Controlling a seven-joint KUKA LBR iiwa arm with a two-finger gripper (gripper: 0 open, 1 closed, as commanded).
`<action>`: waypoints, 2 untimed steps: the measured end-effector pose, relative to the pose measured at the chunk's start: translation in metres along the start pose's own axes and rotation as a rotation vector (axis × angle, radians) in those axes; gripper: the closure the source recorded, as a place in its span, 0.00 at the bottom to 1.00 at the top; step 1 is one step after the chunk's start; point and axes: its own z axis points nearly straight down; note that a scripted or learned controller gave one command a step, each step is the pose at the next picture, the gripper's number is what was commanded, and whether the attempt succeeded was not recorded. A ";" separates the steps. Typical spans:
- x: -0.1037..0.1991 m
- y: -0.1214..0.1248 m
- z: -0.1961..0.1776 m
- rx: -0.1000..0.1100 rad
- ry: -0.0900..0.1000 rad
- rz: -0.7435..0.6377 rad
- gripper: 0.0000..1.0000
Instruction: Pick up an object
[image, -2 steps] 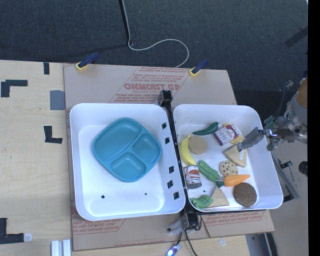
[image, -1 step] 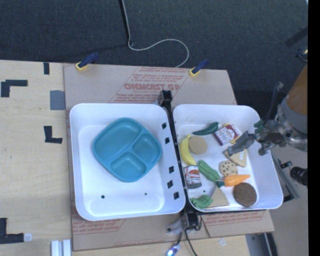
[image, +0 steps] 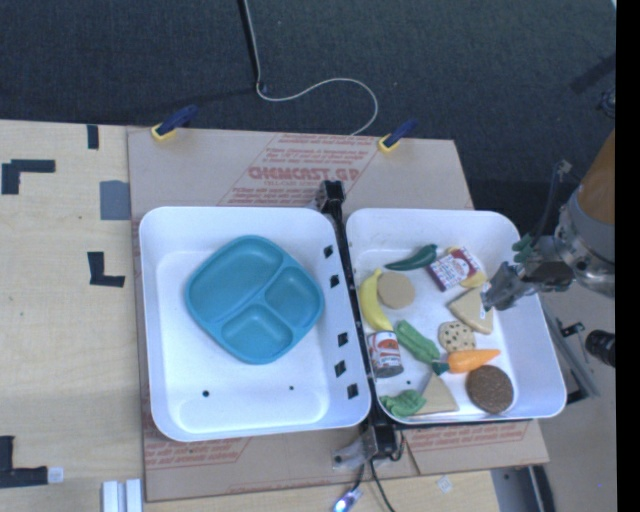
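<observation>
Two white bins on our tabletop: left one (image: 160, 300) holds a blue plate (image: 255, 298); gripper (image: 500, 290) hangs at the right bin's (image: 545, 385) right edge beside a cheese wedge (image: 470, 308); finger state we cannot tell.

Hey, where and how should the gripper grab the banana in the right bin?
Grip the banana across its narrow middle, descending from above. It lies flat, curved along the bin's left wall, with the round tan cookie close alongside, so end-on room looks better.

Dark carpet (image: 120, 50) behind a light wooden bench (image: 60, 350) bearing cardboard (image: 300, 175).
</observation>
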 end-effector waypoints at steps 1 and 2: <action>0.067 -0.001 0.058 0.004 0.003 -0.003 1.00; 0.139 0.000 0.003 -0.007 0.001 -0.006 1.00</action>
